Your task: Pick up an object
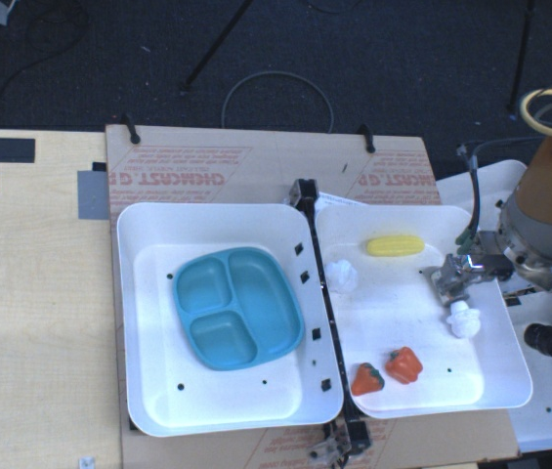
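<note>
The right bin (pixel 422 399) holds a yellow corn cob (pixel 395 246) near its far side and a small white object (pixel 342 276) beside the divider. An orange pepper (pixel 404 364) and a smaller orange piece with a green top (pixel 365 379) lie close together near the front wall. Another white lumpy object (pixel 463 320) rests at the right side. My gripper (pixel 449 281) reaches in from the right and hangs low over the bin, just above and left of that white object and right of the corn.
A blue divided plate (pixel 237 307) lies in the left bin (pixel 148 262). A black divider (pixel 319 291) separates the two bins. Cardboard (pixel 256 169) lies under them, and the wooden bench (pixel 31 301) extends to the left.
</note>
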`<state>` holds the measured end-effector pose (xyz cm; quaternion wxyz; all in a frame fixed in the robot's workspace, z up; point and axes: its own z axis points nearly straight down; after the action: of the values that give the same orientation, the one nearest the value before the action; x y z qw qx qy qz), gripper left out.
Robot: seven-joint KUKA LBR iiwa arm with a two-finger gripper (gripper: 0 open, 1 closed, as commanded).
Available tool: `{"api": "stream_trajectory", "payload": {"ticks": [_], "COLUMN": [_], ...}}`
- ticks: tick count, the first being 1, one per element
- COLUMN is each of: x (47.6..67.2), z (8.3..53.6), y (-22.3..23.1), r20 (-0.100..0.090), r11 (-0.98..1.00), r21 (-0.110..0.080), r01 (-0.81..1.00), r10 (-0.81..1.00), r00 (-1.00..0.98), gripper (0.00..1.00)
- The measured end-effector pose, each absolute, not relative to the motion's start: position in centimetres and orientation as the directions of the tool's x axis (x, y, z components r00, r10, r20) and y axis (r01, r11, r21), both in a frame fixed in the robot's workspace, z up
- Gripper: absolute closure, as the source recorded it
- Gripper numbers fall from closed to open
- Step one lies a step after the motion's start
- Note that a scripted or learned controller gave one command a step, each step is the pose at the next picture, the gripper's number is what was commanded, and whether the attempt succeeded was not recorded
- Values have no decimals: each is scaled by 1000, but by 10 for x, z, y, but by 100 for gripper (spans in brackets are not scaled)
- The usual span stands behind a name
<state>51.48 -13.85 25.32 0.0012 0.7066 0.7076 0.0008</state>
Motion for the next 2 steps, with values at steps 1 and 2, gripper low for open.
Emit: {"api": "stream_trajectory", "payload": {"ticks": [1, 2], "x": [530, 551], "z": [257, 260], "y": [-83, -39], "r20": [2, 1], "r11": [5, 4], "r21": [-2, -1], "r01": [1000, 1000], "r10": [1000, 1000], "r00": [-5, -4], "gripper": [100, 100]}}
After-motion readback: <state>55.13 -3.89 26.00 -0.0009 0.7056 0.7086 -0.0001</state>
